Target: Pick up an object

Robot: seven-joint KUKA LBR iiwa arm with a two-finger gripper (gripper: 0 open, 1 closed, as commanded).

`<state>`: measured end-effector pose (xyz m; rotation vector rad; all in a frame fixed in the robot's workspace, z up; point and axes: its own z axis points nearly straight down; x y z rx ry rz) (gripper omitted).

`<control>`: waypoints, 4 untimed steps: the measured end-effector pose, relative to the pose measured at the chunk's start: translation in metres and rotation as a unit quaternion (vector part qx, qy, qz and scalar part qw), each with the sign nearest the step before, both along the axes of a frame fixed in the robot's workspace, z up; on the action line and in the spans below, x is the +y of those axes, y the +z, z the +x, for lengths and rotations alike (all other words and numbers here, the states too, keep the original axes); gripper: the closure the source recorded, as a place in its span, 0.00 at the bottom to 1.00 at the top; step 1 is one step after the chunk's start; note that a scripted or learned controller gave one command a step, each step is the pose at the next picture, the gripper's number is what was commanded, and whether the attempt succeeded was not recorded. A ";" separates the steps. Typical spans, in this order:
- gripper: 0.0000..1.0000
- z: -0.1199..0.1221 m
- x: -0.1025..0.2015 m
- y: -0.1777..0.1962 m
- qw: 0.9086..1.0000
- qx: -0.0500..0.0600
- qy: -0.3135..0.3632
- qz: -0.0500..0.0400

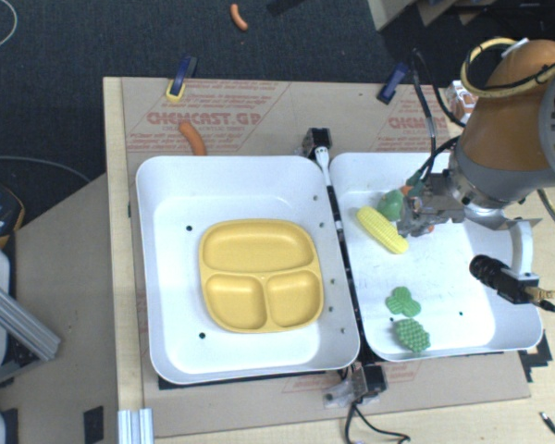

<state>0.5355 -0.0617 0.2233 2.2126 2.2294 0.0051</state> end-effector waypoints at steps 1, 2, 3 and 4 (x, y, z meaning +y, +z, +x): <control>1.00 0.020 0.044 0.002 1.000 0.000 -0.001 0.000; 1.00 0.030 0.095 -0.009 1.000 0.000 -0.001 -0.001; 1.00 0.019 0.095 0.008 1.000 0.000 -0.003 -0.001; 1.00 0.016 0.087 0.001 1.000 0.003 -0.004 -0.001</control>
